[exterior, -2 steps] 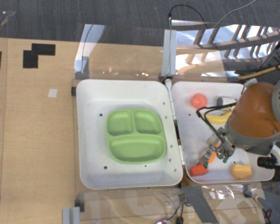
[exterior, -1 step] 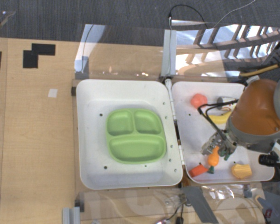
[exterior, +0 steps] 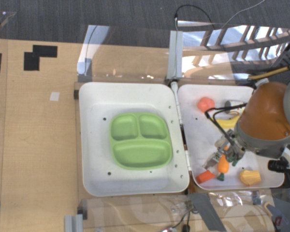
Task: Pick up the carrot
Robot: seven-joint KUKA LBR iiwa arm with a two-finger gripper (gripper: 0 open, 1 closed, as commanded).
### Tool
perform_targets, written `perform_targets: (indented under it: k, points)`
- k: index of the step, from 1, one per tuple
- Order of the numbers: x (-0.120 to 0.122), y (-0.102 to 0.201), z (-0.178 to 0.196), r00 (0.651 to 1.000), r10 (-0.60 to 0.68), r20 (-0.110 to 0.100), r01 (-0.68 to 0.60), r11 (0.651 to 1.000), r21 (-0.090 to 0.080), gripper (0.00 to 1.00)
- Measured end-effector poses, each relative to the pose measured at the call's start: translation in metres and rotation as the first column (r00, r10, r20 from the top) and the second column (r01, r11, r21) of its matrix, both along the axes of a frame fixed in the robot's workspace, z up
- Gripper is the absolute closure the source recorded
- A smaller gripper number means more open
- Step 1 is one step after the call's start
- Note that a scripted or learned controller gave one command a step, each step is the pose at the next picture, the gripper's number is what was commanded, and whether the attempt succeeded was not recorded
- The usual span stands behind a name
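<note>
Right bin [exterior: 193,129]: the carrot [exterior: 224,165] is seen near the front wall, orange body with a green tip pointing toward the front edge. It is flanked by a red-orange piece [exterior: 205,176] just to its left and a yellow block [exterior: 250,177] further right. A pink-red ball [exterior: 206,103] and a yellow item [exterior: 227,123] are placed further back. The left bin [exterior: 94,129] is occupied by a green divided plate [exterior: 140,140].

The gripper [exterior: 225,153] is lowered right over the carrot's upper end, apparently touching it. Whether it is spread or closed cannot be told, as the tip is crowded by the wrist and cables. No grasp is confirmed.

Step judged: final approach or grasp attempt. Next, a firm closure across the carrot body is called for, then a straight lift, with the red-orange piece left undisturbed.
</note>
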State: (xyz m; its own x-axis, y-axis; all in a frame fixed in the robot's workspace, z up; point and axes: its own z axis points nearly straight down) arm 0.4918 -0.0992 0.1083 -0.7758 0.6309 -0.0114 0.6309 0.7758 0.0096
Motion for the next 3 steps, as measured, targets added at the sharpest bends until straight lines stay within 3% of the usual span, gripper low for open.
perform_targets:
  k: [1,2,3]
  points:
    - [0.000,-0.070,-0.017,0.994,0.114,-0.001,-0.114,0.994,-0.003,0.00]
    - [0.003,-0.069,-0.005,0.994,0.110,0.006,-0.110,0.994,-0.004,1.00]
    - [0.002,-0.105,-0.018,0.963,-0.270,-0.001,0.270,0.963,0.002,1.00]
